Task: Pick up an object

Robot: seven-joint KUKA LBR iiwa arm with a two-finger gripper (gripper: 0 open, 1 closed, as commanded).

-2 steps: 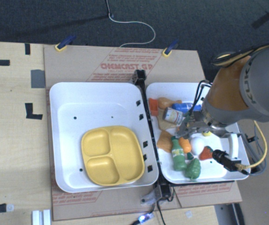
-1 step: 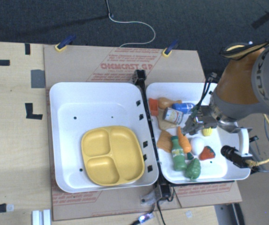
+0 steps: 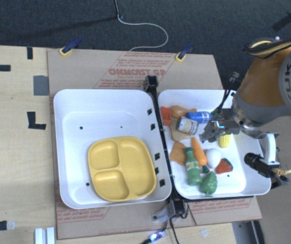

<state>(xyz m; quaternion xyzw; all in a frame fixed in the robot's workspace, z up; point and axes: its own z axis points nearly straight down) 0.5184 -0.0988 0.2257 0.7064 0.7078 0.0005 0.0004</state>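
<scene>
The right bin [image 3: 252, 187] holds several toy foods: a small can [image 3: 187, 126], a blue bottle [image 3: 200, 117], an orange carrot [image 3: 198, 152], a green bottle [image 3: 192, 166], a white egg [image 3: 213, 157], a strawberry [image 3: 224, 165], a green vegetable [image 3: 209, 183], a brown piece [image 3: 178, 154] and a yellow item [image 3: 225, 140]. My gripper [image 3: 212, 131] hangs low over the middle of this bin, just right of the can and above the egg. Nothing visible sits between its fingers.
The left bin [image 3: 66, 111] carries a yellow divided plate [image 3: 121, 168]. A black divider clip [image 3: 151, 82] sits between the bins. A white cable [image 3: 140, 24] loops at the back. The arm's grey and orange body [image 3: 267, 90] overhangs the right bin's right side.
</scene>
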